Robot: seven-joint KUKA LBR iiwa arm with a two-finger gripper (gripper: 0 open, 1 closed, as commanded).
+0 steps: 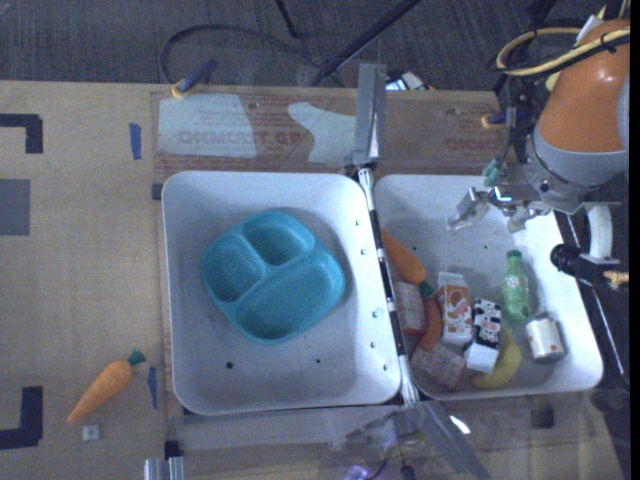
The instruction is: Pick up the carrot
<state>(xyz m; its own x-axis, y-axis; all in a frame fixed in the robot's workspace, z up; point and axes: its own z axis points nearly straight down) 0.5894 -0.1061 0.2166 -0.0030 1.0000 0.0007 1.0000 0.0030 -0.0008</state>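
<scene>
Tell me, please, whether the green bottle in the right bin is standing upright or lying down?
Lying down. The green bottle shows its full length along the right bin floor, white cap toward the far wall.

Even, soft overhead light, faint shadows, mild glare on the white bins (180, 268), slightly blurred detail throughout

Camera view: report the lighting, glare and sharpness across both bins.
Camera view: even, soft light with faint shadows; the right bin looks washed out beside the left bin; the carrot there is soft-edged; the gripper is slightly blurred; glare streaks the clear sheet along the bottom edge.
</scene>
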